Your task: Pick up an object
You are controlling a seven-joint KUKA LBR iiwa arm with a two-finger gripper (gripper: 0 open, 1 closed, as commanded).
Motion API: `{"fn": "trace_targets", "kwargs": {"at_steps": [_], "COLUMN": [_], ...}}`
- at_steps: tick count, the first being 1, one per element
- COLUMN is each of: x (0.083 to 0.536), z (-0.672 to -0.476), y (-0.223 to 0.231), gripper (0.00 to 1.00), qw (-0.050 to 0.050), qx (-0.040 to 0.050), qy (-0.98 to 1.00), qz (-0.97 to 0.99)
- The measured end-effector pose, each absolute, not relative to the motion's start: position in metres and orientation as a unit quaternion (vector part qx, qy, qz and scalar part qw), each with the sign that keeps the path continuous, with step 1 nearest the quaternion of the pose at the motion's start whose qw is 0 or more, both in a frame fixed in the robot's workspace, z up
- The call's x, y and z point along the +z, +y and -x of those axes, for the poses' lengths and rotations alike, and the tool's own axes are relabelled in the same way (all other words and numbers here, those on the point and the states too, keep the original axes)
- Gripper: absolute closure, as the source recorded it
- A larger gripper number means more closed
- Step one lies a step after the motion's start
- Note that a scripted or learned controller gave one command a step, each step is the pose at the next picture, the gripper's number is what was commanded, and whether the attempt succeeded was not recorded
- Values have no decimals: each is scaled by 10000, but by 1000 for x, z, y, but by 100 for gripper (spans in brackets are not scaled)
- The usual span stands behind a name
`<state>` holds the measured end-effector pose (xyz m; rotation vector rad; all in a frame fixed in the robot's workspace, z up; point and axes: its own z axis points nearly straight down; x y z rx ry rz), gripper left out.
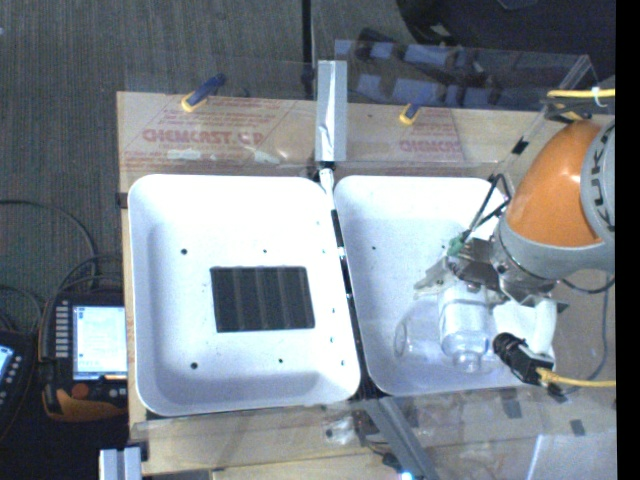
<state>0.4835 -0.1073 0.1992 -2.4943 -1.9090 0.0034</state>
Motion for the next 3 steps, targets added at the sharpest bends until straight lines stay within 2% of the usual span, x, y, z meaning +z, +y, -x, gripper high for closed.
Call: {"fn": "trace_targets", "kwargs": {"at_steps": [1, 2, 3], "x": [246, 171, 309], "z": [-493, -483, -484], "y": [-187, -121, -208], "gripper": [0, 0, 0], "qw": [-3, 18, -10], "qx": [19, 17, 14], "qy": [-5251, -4717, -5024], "qz": [8511, 8818, 8647]}}
